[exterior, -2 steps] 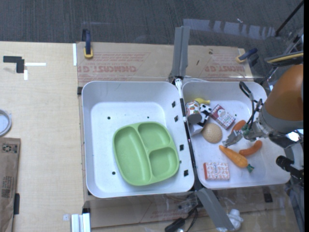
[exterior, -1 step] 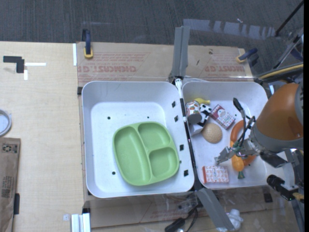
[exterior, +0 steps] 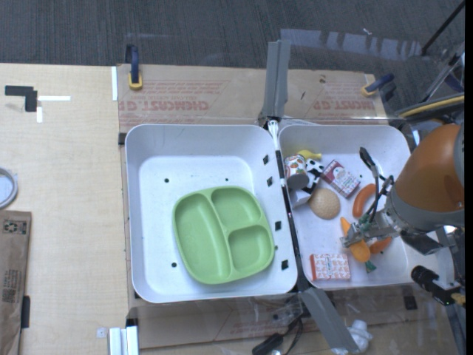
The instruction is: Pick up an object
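Two white bins stand on the table [exterior: 59, 220]. Left bin [exterior: 140, 220]: one green plate [exterior: 222, 234]. Right bin [exterior: 395, 143]: several small items beside the gripper [exterior: 362, 231]; whether its fingers are spread, I cannot tell.

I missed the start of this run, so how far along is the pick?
Done: the arm has reached into the right bin. In hand: the gripper sits low on the orange toy beside the small box, but no grasp can be seen. Left: closing on something and lifting it; the bread roll and green plate lie untouched.
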